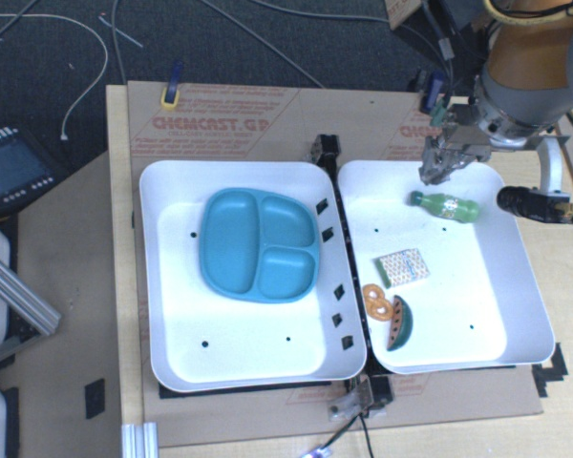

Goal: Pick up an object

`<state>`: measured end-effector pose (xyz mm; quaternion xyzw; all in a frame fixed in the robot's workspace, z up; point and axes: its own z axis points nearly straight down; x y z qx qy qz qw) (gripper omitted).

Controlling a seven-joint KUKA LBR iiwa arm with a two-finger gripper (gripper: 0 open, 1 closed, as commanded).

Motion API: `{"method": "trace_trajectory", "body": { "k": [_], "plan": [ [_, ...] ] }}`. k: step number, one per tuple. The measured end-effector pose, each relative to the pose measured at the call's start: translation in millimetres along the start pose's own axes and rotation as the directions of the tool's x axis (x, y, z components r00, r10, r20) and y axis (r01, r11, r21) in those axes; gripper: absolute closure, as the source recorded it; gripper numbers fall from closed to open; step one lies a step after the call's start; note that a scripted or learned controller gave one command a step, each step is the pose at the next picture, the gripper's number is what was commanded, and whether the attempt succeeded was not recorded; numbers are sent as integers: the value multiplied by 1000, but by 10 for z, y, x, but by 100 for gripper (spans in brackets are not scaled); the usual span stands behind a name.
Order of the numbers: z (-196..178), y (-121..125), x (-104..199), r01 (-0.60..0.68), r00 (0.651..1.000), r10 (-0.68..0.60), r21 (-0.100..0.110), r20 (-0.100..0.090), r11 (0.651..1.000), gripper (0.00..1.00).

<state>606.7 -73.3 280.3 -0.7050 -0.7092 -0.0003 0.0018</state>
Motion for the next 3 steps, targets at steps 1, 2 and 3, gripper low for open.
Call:
{"method": "trace_trajectory", "body": {
  "k": [1, 2, 3],
  "plan": [
    [151, -116, 425, -1, 1000, 1, 2, 0, 1000, 100],
    [254, -281, 1026, 0, 1000, 0, 2, 0, 1000, 100],
    [252, -481, 1458, -2, 1000, 2, 2, 1, 1000, 100]
  ]
}}
